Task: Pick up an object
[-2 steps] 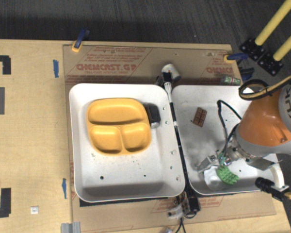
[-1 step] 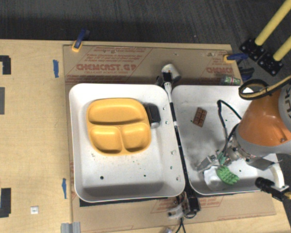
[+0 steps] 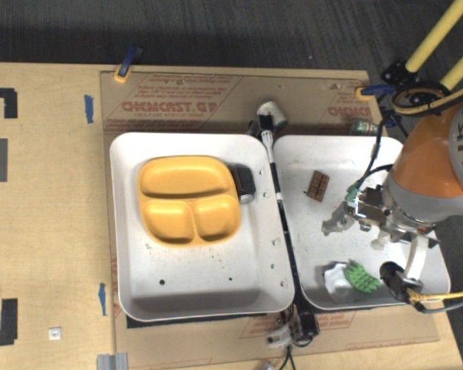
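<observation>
Objects for picking lie spread over two shallow white bins on the counter (image 3: 54, 206). Left bin (image 3: 131, 284) holds a yellow plastic plate with three compartments (image 3: 189, 199), and a small dark grey block (image 3: 243, 183) sits touching the plate's right edge, close to the wall shared with the other bin. Right bin (image 3: 324, 149) holds a small brown rectangular piece (image 3: 317, 185) lying tilted in its upper half, well apart from the rest, and a green ridged plastic item (image 3: 362, 277) next to a crumpled white and grey item (image 3: 336, 276) near the lower wall.

Reaching in from the right, the grey arm with the orange band (image 3: 430, 164) hangs over the right bin. Its gripper (image 3: 353, 214) is low over the middle of that bin, between the brown piece and the green item and touching neither. How wide it stands cannot be told from this slant, and nothing can be seen held in it. A black cable (image 3: 282, 206) runs along the seam between the bins.
</observation>
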